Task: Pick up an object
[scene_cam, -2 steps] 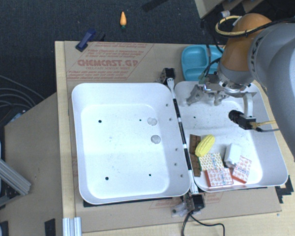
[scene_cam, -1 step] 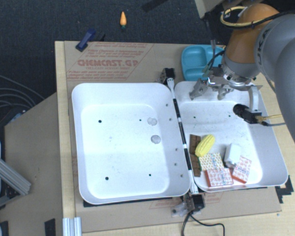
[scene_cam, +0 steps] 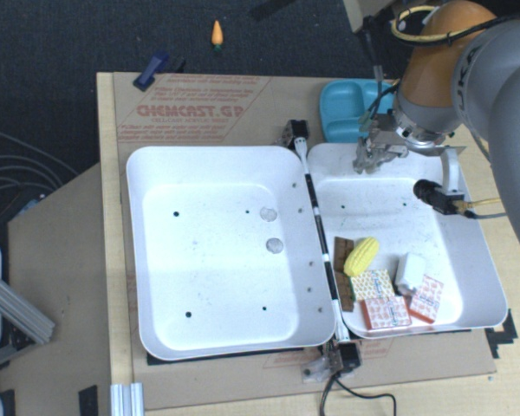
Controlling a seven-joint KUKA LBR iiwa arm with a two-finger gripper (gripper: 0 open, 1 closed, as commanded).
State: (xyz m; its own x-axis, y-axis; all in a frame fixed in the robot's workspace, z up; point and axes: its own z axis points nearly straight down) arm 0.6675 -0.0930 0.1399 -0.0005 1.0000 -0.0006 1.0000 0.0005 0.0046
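The gripper (scene_cam: pixel 375 156) of the grey-and-orange arm hangs low over the far end of the right bin (scene_cam: pixel 390 219), close to its back rim; from this slanted view it cannot be told whether the tool is spread or pressed together, and nothing is seen held in it. The things on offer lie well apart from the tool, bunched at the bin's near end as if slid into the corner: a yellow toy corn cob (scene_cam: pixel 361 256) closest to the gripper, a white block (scene_cam: pixel 410 272) to the arm's side of it, two red-and-white patterned boxes (scene_cam: pixel 384 308) farthest off, and a brown bar (scene_cam: pixel 342 272) pressed along the wall shared with the left bin (scene_cam: pixel 208 271). The floor directly under the tool is bare, so a grasp made here would likely close on air; the pick appears not yet begun. A teal dish (scene_cam: pixel 345 111) sits outside the bin, just beyond the gripper; it is no likely target there.
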